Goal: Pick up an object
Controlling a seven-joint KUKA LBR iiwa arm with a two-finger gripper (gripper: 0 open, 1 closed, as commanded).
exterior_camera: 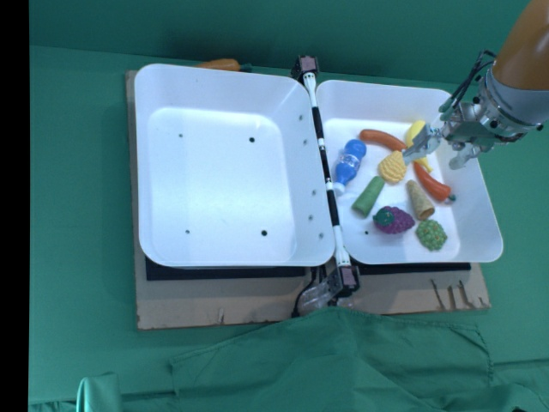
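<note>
Camera view: two white bins sit side by side on the desk (77,187), which is covered in green cloth. The left bin (225,84) has bare white walls and floor. The right bin (480,230) contains toy food items: a red sausage (381,138), a yellow corn piece (393,168), a blue bottle (347,163), a green cucumber (369,195), a purple grape cluster (394,220), a tan cone (419,199), a green bumpy fruit (431,234), an orange-red carrot (431,183) and a yellow item (416,130). The gripper (426,142) hangs over the right bin's upper area, near the yellow item and the carrot. Whether the fingers are open or closed cannot be determined. An orange object (219,63) lies behind the left bin.
</note>
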